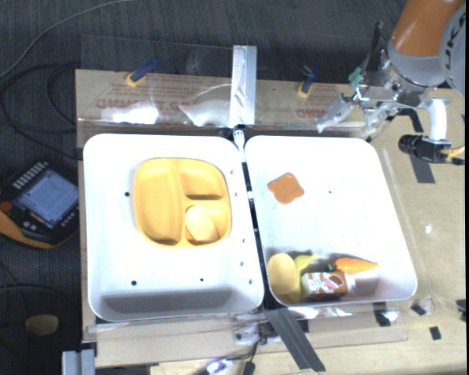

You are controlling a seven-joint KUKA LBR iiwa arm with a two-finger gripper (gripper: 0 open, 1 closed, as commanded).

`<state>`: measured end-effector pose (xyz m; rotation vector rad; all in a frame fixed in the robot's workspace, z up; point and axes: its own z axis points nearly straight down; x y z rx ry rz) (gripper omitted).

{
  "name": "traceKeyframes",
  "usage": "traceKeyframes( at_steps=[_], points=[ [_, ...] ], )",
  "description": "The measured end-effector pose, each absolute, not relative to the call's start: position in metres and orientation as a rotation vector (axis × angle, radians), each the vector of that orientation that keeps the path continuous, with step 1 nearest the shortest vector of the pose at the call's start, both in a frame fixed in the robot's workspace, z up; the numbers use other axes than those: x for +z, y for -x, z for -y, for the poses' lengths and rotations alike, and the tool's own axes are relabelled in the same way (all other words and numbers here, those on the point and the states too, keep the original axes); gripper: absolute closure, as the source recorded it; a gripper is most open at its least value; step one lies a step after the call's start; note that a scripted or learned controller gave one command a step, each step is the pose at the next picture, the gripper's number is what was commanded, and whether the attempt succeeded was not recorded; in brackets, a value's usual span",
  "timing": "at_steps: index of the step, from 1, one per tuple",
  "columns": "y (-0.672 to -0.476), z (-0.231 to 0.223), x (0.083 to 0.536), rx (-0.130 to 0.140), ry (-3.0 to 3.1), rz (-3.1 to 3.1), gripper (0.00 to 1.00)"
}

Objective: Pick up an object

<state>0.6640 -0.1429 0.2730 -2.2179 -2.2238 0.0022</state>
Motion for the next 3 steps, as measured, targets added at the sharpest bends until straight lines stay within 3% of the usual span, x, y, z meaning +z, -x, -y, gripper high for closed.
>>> traceKeyframes(
  at_steps=[1, 2, 3],
  points=[
    [-0.649, 0.053, 0.187, 0.003, 2.100, 2.334, 0.00],
    [-0.647, 0.081, 0.184, 0.003, 1.830, 2.554, 0.00],
    [-0.666, 0.111, 0.089, -0.006, 1.913, 2.504, 0.00]
  ],
)
